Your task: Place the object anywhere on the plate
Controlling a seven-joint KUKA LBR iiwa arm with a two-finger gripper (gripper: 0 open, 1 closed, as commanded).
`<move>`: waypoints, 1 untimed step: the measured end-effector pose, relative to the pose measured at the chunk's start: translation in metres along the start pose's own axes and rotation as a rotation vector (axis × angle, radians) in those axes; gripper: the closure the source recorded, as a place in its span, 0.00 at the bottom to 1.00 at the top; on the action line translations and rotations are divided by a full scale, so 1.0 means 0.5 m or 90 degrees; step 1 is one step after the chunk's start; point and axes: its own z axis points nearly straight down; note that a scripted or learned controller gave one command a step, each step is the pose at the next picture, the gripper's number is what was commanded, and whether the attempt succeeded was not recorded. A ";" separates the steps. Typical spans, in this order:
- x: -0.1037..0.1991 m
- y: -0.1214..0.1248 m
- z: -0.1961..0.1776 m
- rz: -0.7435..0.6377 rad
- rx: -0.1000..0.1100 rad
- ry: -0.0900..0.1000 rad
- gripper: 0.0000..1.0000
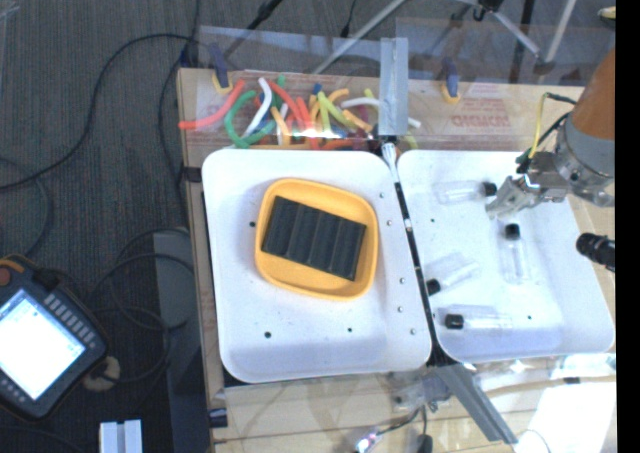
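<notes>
A: Left bin carries a yellow plate, squarish with rounded corners. A dark ribbed slab lies across its middle, tilted a little.

B: And the right bin?

A: Several clear vials with black caps, scattered. One lies near the centre, one near the front wall, one toward the back, one close to the divider.

B: The arm?

A: In from the right, over the right bin's back half. The pincer hangs above the bin floor, just beside the back vial. Whether it is spread or pinching anything, cannot tell; too small and blurred.

B: Behind the bins?

A: A tangle of coloured tubes on the desk.
</notes>
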 end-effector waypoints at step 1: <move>0.181 -0.167 0.083 -0.083 0.001 0.004 1.00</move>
